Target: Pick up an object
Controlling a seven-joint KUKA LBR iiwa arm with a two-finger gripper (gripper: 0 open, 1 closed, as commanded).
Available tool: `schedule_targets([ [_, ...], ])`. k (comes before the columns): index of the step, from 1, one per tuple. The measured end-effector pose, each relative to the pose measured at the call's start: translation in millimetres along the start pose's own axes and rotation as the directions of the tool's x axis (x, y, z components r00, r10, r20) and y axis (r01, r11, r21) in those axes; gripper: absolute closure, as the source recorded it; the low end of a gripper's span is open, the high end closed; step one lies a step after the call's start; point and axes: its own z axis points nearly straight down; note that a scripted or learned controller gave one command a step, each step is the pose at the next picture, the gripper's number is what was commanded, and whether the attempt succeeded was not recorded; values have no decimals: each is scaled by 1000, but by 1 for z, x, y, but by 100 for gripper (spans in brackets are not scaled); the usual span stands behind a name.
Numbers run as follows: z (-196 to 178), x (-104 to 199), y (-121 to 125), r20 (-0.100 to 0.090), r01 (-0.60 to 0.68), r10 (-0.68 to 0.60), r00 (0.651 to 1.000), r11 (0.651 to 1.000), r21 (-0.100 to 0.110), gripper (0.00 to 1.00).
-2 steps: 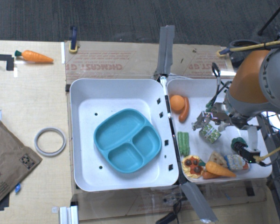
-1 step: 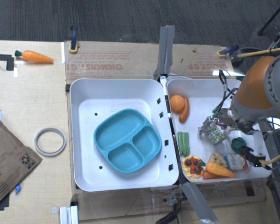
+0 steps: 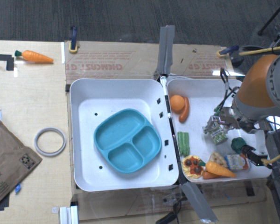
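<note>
Grey gripper (image 3: 218, 130) sits low in the right bin (image 3: 200, 85), over the small green-white item (image 3: 219, 136); grip state: cannot tell. Candidate objects nearby: orange fruit (image 3: 177, 102), green strip (image 3: 183, 143), carrot (image 3: 219, 170). Judgement: descend straight, centre on one item, avoid the bin wall and neighbours before lifting.

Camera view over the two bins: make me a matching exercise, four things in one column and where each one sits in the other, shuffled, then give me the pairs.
Things:
1. blue divided plate
2. carrot
3. tape ring
4. green strip

Places:
A. on the bench, left of the left bin
B. in the right bin, near the divider
C. in the left bin
D. far left corner of the bench, well away from both bins

Pairs: 1-C, 2-D, 3-A, 4-B
</note>
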Motion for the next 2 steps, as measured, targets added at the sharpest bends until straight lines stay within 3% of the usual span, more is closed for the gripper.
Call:
schedule_targets([
  [1, -8, -1, 0, 0, 0, 0, 1000, 1000, 1, 100],
  [2, -103, 63, 57, 1, -39, 39, 999, 999, -2, 100],
])
